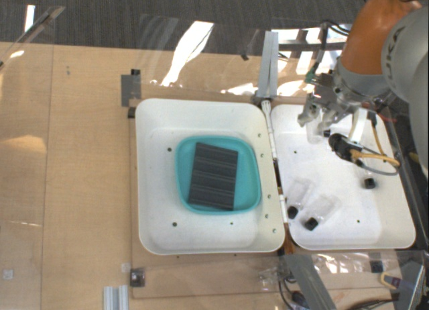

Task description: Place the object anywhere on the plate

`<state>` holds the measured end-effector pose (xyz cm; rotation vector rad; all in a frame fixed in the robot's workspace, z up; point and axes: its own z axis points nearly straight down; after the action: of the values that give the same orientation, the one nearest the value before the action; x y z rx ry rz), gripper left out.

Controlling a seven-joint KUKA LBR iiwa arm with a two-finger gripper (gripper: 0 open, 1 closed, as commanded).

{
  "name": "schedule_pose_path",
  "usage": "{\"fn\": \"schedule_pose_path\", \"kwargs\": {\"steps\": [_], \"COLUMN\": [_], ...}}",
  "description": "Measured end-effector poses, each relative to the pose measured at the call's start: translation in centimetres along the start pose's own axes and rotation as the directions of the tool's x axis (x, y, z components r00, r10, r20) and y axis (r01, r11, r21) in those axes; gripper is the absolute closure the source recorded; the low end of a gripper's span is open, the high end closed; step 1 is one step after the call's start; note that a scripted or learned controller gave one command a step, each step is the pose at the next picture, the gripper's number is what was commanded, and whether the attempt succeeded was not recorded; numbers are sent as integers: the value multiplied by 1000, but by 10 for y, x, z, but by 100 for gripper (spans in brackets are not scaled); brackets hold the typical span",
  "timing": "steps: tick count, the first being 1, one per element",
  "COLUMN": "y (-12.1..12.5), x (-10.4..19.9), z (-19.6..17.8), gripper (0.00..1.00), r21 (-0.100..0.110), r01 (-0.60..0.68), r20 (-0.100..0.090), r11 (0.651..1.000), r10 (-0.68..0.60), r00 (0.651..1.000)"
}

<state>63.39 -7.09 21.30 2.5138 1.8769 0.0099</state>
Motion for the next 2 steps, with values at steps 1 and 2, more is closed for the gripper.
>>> {"fn": "schedule_pose_path", "kwargs": {"steps": [1,2], "y": [-94,-94], "x": [51,50], "z": [28,28], "gripper": [100,0], "r21": [6,5], "r01": [63,61], "r20": [0,0], "r11": [998,998], "r10": [-63,-61], "r00": [998,998]}}
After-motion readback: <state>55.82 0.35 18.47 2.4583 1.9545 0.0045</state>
